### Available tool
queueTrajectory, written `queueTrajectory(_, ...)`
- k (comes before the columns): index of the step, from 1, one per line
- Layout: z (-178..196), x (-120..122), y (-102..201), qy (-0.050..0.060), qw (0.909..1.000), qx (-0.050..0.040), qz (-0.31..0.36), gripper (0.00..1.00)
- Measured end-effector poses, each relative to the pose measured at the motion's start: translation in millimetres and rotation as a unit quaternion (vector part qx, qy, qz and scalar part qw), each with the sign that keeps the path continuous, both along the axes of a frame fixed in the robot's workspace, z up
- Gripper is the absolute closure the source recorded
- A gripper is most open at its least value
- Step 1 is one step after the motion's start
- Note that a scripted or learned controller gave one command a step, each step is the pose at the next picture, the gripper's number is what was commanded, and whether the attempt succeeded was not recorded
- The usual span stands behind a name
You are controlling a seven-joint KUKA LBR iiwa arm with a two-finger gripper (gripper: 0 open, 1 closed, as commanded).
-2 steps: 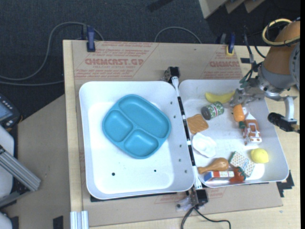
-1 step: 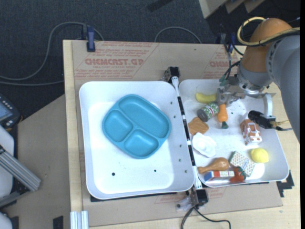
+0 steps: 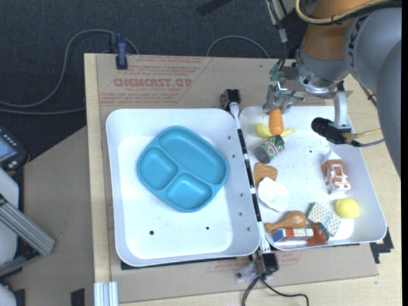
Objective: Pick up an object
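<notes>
Gripper (image 3: 278,104): seen at the far left corner of the right bin (image 3: 366,171), its fingers pointing down; a carrot (image 3: 275,121) is seen just under them, but whether the fingers are apart, together or clamped on it cannot be told.
Carrot: orange, stood upright at the fingertips, over the far left part of the right bin.
Banana (image 3: 266,131): yellow, laid just beside the carrot, on its left and near side.
Can (image 3: 271,148): small, green-labelled, tipped on its side just near of the banana.
Arm (image 3: 344,30): grey with an orange band, reached in from the far right.
Right bin, other contents: an orange-and-white toy (image 3: 335,175) at the right, a yellow ball (image 3: 347,207) near it, a drumstick (image 3: 288,221) and a red packet (image 3: 298,235) at the near edge.
Left bin (image 3: 127,234): a blue divided plate (image 3: 182,168) is laid in its middle.
</notes>
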State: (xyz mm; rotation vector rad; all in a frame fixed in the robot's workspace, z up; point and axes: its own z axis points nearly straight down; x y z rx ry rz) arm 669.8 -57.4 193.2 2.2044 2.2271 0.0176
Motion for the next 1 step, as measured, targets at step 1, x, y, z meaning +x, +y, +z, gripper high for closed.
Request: queueTrajectory(1,-8.5,-35.3,45.0,0.009,1.0000,-0.0001,-0.002,1.00)
